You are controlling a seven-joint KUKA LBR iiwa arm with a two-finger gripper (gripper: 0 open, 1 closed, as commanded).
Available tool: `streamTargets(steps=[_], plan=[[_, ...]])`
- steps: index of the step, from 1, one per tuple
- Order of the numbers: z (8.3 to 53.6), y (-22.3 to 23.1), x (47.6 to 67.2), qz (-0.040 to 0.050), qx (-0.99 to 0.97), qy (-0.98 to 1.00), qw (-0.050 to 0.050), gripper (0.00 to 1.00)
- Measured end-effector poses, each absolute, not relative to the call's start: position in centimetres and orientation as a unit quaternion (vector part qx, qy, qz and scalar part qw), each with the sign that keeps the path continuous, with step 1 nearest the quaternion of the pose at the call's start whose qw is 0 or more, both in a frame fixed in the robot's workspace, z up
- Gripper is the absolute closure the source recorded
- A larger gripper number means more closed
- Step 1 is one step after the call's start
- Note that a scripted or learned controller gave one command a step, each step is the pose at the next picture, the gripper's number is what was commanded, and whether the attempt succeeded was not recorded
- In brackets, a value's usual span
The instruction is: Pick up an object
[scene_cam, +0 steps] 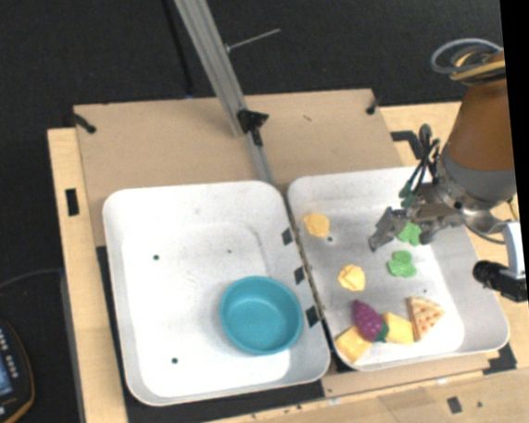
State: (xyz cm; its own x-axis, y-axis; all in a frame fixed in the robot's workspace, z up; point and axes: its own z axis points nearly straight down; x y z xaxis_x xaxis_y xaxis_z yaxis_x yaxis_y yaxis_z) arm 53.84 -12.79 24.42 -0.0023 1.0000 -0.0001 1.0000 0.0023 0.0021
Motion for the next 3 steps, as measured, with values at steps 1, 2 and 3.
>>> streamTargets(steps=[1, 2, 3], plan=[[24.4, -12.8, 53.8, 0.0007, 0.707, 0.707, 0.001, 0.00], [18.3, -12.6, 53.3, -0.0018, 0.707, 0.707, -0.001, 0.00], [13.7, -12.9, 54.0, -0.0016, 0.708, 0.707, -0.001, 0.00]])
